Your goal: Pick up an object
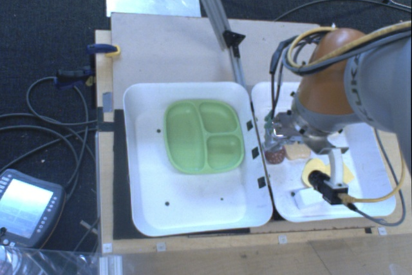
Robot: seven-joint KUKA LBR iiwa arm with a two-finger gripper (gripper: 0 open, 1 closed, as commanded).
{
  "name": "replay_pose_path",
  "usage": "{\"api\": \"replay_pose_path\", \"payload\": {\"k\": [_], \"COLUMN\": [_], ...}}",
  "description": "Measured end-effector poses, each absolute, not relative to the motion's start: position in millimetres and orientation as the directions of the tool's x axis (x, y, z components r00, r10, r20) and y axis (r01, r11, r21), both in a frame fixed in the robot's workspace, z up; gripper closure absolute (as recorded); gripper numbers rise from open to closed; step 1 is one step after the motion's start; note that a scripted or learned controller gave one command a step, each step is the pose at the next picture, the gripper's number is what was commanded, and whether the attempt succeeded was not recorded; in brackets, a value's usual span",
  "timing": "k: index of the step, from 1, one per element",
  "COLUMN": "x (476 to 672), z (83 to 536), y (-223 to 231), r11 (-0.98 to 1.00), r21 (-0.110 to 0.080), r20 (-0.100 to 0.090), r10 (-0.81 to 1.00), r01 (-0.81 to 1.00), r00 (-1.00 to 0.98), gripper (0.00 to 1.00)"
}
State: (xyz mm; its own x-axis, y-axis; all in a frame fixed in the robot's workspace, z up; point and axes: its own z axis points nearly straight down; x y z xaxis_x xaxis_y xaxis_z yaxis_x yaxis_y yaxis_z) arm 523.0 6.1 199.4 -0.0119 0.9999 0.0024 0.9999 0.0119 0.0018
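My gripper hangs low over the left side of the right bin, under the orange band of the arm. Directly below it, toward the front, lies a small dark red-brown object; I cannot tell whether the gripper touches it. A flat tan piece lies just to the right of that object. A yellow object rests further front, partly hidden by the arm's cable bracket. A small white object sits near the bin's front wall.
The left bin holds a green divided plate lying flat near its middle. A slanted metal pole crosses above the back of the bench. The wall between the bins runs close to the left of the gripper.
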Motion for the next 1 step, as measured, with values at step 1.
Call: {"api": "replay_pose_path", "payload": {"k": [1], "x": [532.3], "z": [212.1], "y": [49.5], "r11": [0.011], "r21": [0.003], "r20": [0.002], "r10": [1.0], "r01": [1.0], "r00": [-0.011], "gripper": [1.0]}}
